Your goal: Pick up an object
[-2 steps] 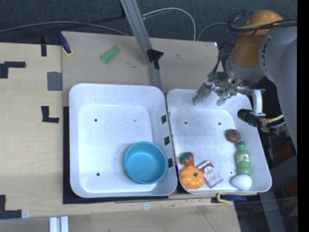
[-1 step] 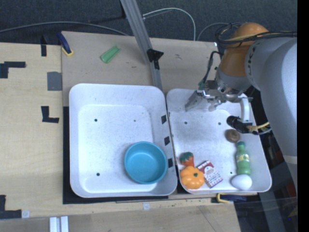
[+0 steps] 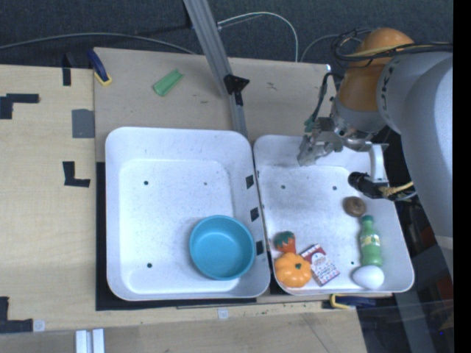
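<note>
Right bin (image 3: pixel 280 153): toys (image 3: pixel 324 259) below end effector (image 3: pixel 313 151)

The robot arm (image 3: pixel 412 87) runs off the right edge, its bulk cut from view. Beneath its wrist, the gripper (image 3: pixel 313 149) is too blurred to tell how its fingers stand. A small brown object (image 3: pixel 355 206) in the right bin (image 3: pixel 294 190) is too small to identify. The printing on a red-and-white packet (image 3: pixel 320 263) cannot be read. A metal pole (image 3: pixel 210 35) leaves the frame at the top.
</note>
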Robot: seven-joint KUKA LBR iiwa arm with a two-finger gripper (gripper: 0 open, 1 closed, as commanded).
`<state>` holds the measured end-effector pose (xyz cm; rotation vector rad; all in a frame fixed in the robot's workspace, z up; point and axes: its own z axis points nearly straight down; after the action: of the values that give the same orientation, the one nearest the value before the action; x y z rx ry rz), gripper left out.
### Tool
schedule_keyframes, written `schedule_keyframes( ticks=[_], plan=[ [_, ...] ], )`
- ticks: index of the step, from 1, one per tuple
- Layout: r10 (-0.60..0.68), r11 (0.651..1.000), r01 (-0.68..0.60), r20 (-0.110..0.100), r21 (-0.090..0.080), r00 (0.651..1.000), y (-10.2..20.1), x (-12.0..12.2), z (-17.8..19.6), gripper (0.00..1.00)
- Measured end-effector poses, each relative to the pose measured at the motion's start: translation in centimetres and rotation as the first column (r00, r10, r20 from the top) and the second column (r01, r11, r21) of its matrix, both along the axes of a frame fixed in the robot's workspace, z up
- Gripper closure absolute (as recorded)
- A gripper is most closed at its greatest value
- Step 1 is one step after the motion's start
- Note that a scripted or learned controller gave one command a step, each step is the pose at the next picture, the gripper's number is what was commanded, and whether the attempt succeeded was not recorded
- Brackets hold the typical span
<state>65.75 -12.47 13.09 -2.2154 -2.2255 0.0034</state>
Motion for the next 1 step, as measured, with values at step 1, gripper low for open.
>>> schedule_keyframes(
  ticks=[1],
  plan=[
    [-0.002, 1.0, 0.002, 0.006, 0.0, 1.0, 0.81, 0.32, 4.58, 1.0]
  ],
)
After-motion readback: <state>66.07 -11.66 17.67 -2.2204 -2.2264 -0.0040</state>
